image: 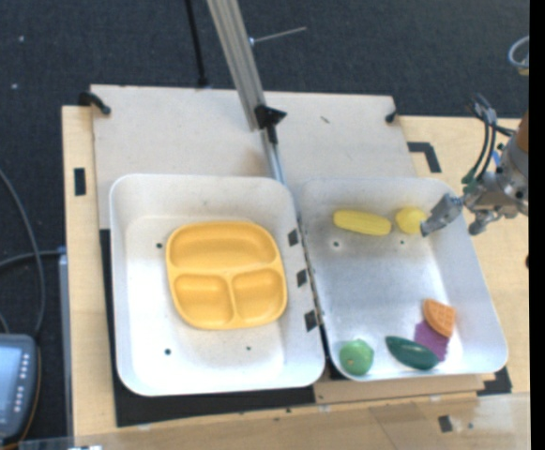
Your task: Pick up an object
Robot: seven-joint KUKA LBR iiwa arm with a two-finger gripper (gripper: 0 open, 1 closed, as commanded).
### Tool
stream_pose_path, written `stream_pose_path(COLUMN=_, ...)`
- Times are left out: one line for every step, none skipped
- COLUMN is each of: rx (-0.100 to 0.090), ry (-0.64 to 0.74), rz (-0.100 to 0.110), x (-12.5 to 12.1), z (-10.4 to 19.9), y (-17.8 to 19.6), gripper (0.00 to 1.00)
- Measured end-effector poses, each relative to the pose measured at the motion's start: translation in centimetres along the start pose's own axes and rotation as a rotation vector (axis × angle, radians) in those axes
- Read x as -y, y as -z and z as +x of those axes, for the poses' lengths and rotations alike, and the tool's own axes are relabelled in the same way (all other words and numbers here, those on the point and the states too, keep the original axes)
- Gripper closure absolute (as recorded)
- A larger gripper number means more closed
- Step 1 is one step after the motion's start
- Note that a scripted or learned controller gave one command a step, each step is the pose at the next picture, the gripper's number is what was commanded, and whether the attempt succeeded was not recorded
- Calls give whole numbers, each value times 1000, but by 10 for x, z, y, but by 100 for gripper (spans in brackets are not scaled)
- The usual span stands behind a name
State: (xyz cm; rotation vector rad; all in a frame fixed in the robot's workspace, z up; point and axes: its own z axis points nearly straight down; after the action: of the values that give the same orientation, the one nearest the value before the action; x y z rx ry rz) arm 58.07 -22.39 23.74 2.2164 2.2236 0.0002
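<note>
The right bin (385, 279) holds several toy foods. A long yellow piece (362, 222) and a round yellow piece (409, 219) lie near its far edge. An orange piece (439, 316), a purple piece (431, 337), a dark green piece (411, 352) and a round green piece (355, 355) sit along its near edge. My gripper (460, 218) hangs at the bin's far right corner, just right of the round yellow piece. Its fingers are open and spread apart, with nothing between them.
The left bin (141, 345) carries a yellow divided plate (225, 273). A slanted metal post (239, 54) rises behind the bins. Bare bin floor lies between the far and near groups of pieces in the right bin.
</note>
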Motion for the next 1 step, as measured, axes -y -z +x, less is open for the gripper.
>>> stream_pose_path(rx=1, ry=1, rz=0, x=0, z=0, y=0, gripper=0)
